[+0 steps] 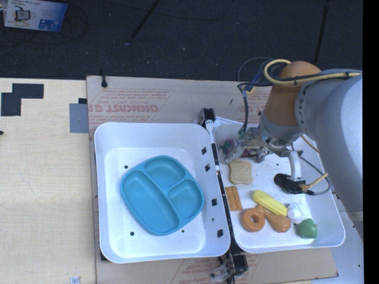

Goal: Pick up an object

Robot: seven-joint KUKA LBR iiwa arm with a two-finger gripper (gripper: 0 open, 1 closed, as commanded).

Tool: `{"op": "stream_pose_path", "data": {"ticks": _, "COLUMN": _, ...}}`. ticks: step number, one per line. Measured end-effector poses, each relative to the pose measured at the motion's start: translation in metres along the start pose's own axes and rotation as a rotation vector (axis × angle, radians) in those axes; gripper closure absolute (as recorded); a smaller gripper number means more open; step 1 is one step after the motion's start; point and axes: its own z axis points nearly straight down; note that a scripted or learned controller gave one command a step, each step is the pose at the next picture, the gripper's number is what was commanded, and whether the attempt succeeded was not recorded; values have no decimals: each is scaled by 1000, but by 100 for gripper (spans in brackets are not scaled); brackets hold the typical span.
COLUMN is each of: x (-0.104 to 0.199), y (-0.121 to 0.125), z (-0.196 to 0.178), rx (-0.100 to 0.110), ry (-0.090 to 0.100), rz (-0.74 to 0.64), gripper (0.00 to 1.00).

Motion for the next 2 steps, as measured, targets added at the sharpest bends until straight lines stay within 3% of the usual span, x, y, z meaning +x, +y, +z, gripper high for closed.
{"op": "stream_pose_path", "data": {"ticks": 1, "x": 14, "y": -57, "z": -1, "rx": 0, "ry": 0, "rz": 5, "gripper": 0}}
{"op": "stream_pose_path", "data": {"ticks": 2, "x": -2, "y": 0, "z": 0, "rx": -1, "ry": -1, "rz": 0, "gripper": 0}}
